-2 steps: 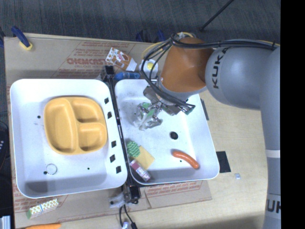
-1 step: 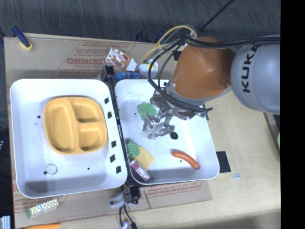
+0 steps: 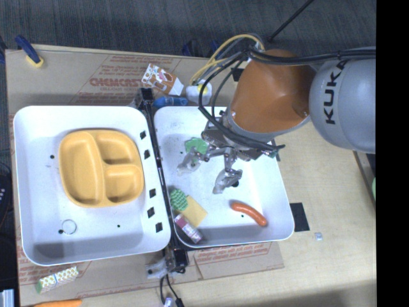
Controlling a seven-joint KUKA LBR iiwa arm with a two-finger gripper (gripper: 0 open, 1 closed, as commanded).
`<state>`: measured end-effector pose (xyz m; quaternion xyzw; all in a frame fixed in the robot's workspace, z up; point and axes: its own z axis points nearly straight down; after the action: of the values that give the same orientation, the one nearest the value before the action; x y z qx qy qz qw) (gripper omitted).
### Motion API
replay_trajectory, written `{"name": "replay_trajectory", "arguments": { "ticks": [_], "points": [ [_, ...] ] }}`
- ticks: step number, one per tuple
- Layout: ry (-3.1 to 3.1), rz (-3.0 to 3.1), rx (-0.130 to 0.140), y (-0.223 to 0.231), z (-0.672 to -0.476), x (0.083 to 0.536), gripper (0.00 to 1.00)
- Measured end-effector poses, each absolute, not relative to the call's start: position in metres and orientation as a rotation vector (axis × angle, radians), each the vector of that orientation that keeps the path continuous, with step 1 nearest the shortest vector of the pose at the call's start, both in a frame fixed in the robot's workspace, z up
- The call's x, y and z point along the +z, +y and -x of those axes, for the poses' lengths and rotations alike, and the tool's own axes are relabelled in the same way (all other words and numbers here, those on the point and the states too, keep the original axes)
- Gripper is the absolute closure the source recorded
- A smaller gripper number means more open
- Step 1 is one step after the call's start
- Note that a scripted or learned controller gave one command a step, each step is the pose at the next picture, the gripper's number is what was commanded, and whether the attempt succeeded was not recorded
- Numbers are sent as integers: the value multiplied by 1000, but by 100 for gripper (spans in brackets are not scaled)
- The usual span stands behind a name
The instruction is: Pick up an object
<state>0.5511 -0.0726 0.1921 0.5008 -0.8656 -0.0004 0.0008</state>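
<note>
— Sausage (image 3: 248,213) first, since it sits nearest us: an orange one lying on the floor of the right bin (image 3: 276,203), toward the front right corner, long axis running from upper left down to lower right.

— And from the gripper (image 3: 208,168)?

— Just down and to the right of it, apart, nothing between them. The yellow-and-green packet (image 3: 186,204) and the small red item (image 3: 188,228) lie at the front left of the same bin, a little further off to the other side.

— Fingers?

— Spread apart, tips low over the bin floor (one at left, one at right), with nothing held between them. A green piece (image 3: 195,145) lies just behind the left finger; whether it touches, I can't tell.

— Further back?

— The yellow divided plate (image 3: 102,166) rests in the left bin (image 3: 32,171), well away from the gripper.
</note>
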Motion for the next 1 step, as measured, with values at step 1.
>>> {"name": "replay_trajectory", "arguments": {
  "ticks": [1],
  "points": [
    [-2755,-1505,-4,-126,-545,134,0]
  ]
}}
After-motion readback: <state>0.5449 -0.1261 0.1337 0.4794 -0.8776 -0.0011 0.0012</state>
